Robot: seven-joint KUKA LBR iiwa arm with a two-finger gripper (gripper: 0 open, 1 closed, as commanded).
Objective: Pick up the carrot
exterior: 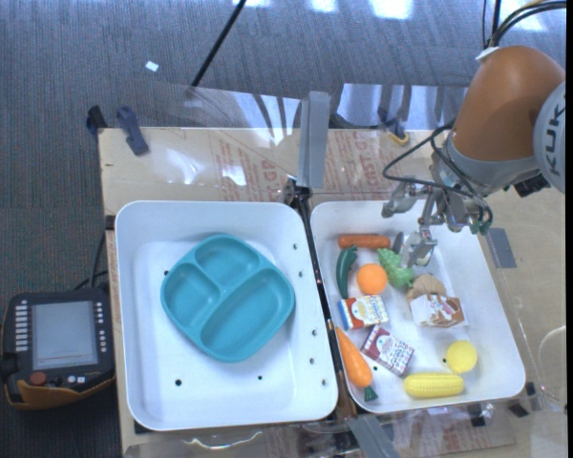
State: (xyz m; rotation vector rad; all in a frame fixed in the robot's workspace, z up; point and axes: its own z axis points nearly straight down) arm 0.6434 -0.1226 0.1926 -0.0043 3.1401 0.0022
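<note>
— Grey carpet fills the upper part of the frame, and below it stands the wooden bench [210, 160]. What do you see at the far left?

— At the lower left a teach pendant [59, 345] with a grey screen lies on the floor. Next comes the left bin [138, 256], and a blue divided plate [227, 297] lies in its middle.

— And the right bin [501, 342]?

— It holds many toy foods. The carrot [353, 358] lies at the lower left of this bin, along its left wall, just beside a small red and white box [389, 350]. Above them I see another small carton [363, 310], an orange [371, 279], a dark green vegetable [344, 267] and a reddish sausage-like piece [364, 241]. To the right are a food packet [436, 309], a lemon [461, 356] and a corn cob [434, 385].

— Where is the gripper [422, 246]?

— It hangs over the upper middle of the right bin, well apart from the carrot. Its fingers point down with a narrow gap, and nothing is between them.
</note>
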